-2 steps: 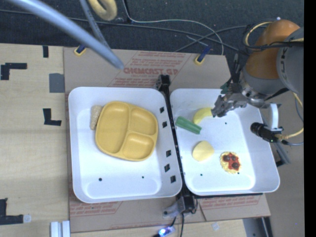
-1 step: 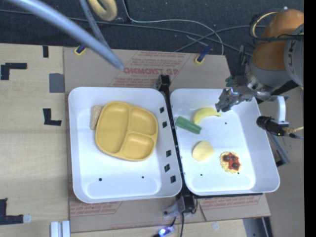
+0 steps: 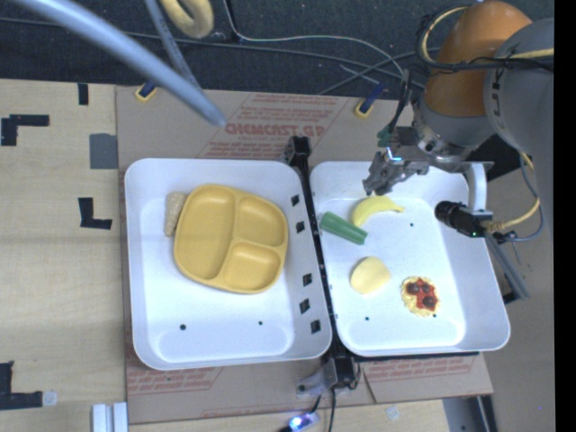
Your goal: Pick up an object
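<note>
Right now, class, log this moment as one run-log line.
tool: above right bin, near banana | holding: nothing seen | left bin: yellow divided plate

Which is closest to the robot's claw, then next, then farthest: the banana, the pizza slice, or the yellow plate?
From the gripper:
1. Yellow toy banana, right bin, just below it.
2. Small toy pizza slice, right bin, lower right.
3. Yellow plastic divided plate, left bin.

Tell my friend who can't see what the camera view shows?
The robot's end effector hovers above a toy banana in the right bin, beside a green piece. The left bin holds a yellow divided plate.
</note>
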